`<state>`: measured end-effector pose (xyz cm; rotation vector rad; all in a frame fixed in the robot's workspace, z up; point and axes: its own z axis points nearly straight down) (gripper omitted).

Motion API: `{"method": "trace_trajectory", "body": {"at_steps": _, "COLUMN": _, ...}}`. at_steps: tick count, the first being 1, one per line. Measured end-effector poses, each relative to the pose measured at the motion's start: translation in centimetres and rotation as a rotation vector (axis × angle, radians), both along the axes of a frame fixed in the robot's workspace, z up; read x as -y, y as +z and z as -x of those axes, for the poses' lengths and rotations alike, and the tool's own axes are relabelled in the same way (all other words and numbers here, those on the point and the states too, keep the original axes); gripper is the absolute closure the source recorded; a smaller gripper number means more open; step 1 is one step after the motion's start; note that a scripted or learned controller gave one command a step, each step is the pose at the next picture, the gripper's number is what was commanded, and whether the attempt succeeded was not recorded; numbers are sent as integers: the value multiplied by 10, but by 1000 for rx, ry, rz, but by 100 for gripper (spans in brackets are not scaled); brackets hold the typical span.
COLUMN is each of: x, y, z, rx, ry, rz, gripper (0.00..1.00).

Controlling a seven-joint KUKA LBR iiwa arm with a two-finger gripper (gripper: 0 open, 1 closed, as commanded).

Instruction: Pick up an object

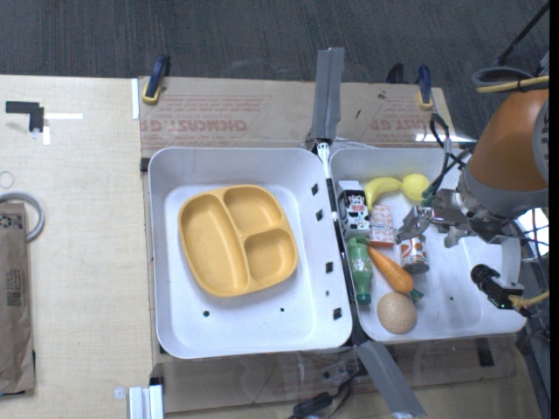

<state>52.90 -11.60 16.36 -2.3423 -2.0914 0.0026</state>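
Counter: right bin [454,317] crowded at frame centre-right. Gripper [416,226] over small can [414,254], finger state unclear. Risk: clips carrot [390,271], can tips.

Pale wood tabletop [79,199] carries two white bins side by side: left bin [166,260], right bin [454,317]; cardboard sheet [236,112] behind.

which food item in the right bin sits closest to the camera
The tan egg-shaped item, below the carrot; the banana and lemon sit at the far end.
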Motion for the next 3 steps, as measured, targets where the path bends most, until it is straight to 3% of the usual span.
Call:
{"method": "trace_trajectory", "body": {"at_steps": 1, "x": -13, "y": -72, "z": 27, "rx": 1, "ry": 162, "rz": 1, "gripper": 0}}
{"method": "trace_trajectory", "body": {"at_steps": 2, "x": -12, "y": -64, "z": 27, "rx": 0, "ry": 158, "rz": 0, "gripper": 100}}
{"method": "trace_trajectory", "body": {"at_steps": 3, "x": -37, "y": 56, "z": -12, "rx": 0, "ry": 148, "rz": 2, "gripper": 100}}
